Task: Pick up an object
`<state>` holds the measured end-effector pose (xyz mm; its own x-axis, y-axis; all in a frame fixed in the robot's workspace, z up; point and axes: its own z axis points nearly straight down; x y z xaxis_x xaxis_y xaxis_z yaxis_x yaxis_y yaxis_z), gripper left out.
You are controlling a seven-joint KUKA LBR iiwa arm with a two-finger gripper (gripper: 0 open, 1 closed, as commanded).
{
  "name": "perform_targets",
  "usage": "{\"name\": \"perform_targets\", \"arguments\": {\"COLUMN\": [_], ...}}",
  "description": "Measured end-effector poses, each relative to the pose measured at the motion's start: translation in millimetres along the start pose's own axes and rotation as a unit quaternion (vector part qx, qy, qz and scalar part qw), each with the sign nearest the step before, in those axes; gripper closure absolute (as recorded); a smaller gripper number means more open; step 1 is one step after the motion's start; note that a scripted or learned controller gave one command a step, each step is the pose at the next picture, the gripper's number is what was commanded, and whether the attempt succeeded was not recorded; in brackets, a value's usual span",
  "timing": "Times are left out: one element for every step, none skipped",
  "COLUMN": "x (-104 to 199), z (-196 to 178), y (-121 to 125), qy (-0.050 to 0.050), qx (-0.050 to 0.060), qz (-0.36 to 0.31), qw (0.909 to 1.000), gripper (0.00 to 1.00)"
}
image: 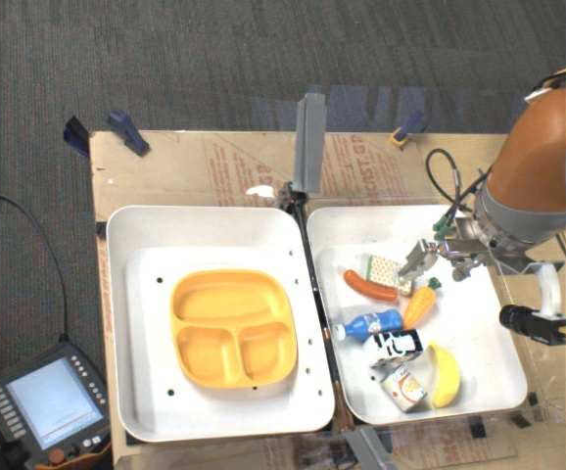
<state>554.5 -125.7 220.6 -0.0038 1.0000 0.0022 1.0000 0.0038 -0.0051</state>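
Observation:
My gripper (438, 267) hangs over the upper middle of the right bin (489, 346), open, with nothing between its fingers. Just below it lies an orange carrot (419, 305), its green top under the gripper. A red sausage (369, 285) and a pale cracker-like piece (381, 265) lie to the gripper's left. Further down sit a blue bottle (369, 326), a black-and-white item (399, 342), a small carton (403, 388) and a yellow banana (445, 375).
The left bin (131, 262) holds a yellow divided plate (232, 326). A grey post (309, 150) rises between the bins at the back. A teach pendant (43, 399) lies on the floor at the lower left. Blue clamps (126, 130) grip the board's far edge.

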Motion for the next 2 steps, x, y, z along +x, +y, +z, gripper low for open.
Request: {"name": "perform_targets", "arguments": {"x": [-71.4,-56.5], "z": [63.2,134.4], "y": [-0.8,3.4], "qy": [0.0,0.0], "qx": [0.0,0.0], "qz": [0.018,-0.027], "qw": [0.9998,0.9996], "gripper": [0.0,0.0]}}
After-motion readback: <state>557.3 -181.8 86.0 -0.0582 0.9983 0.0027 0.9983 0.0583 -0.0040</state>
